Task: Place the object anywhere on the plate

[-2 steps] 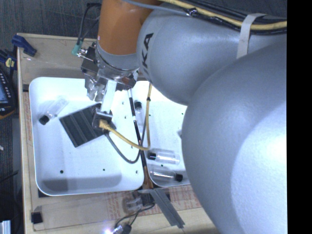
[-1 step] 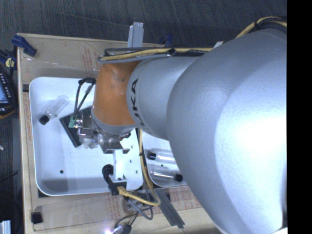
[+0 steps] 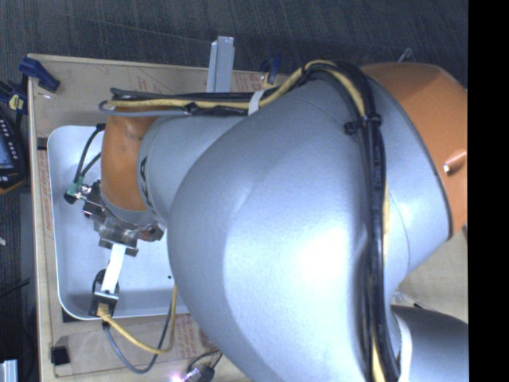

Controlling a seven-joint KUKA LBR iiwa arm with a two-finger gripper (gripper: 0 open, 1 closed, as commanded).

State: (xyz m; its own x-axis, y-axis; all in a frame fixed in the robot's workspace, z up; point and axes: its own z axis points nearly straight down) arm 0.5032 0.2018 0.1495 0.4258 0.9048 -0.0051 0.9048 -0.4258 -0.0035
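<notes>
Mostly the grey arm covers the desk, and its orange band hangs over the white bin by the desk's left edge. Below the band sits the tool (how far open, I cannot tell). Where the object lies relative to it cannot be told either, since the arm hides much of the bin.

A robotics lab: a big grey arm leans over a plywood bench with a white bin, a blue clamp, a loose yellow cable and dark carpet beyond.
</notes>
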